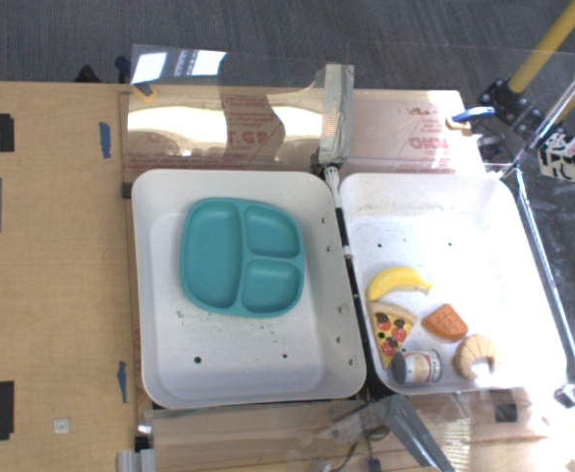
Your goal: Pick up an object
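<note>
The right bin holds several toy foods near its front edge: a yellow banana, a pizza slice, an orange wedge-shaped piece, a tan croissant and a small can lying on its side. A teal divided plate lies flat in the left bin.
Clear plastic walls stand behind both bins, with a taped post between them. A yellow pole with black clamps sits at the upper right. Brown cardboard covers the bench to the left.
</note>
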`<control>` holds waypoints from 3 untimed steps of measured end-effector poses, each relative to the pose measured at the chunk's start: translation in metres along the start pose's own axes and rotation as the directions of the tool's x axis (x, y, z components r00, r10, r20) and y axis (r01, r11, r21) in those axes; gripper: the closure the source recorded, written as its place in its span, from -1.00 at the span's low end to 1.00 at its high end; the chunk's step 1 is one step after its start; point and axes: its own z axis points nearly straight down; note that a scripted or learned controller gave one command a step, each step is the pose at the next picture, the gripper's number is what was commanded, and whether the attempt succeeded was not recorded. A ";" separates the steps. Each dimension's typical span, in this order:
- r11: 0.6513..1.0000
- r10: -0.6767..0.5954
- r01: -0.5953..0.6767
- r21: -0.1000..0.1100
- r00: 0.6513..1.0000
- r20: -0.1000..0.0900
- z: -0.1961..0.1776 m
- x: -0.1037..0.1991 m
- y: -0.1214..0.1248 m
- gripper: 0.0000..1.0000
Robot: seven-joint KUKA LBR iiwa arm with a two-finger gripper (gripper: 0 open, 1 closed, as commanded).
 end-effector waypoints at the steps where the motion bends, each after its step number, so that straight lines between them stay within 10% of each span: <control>1: 0.969 0.248 -0.248 -0.004 0.969 0.005 -0.030 0.020 -0.026 1.00; 2: 0.885 0.465 -0.465 -0.001 0.885 0.001 -0.028 0.023 -0.030 1.00; 3: 0.559 0.829 -0.829 0.000 0.559 0.002 -0.028 0.023 -0.030 1.00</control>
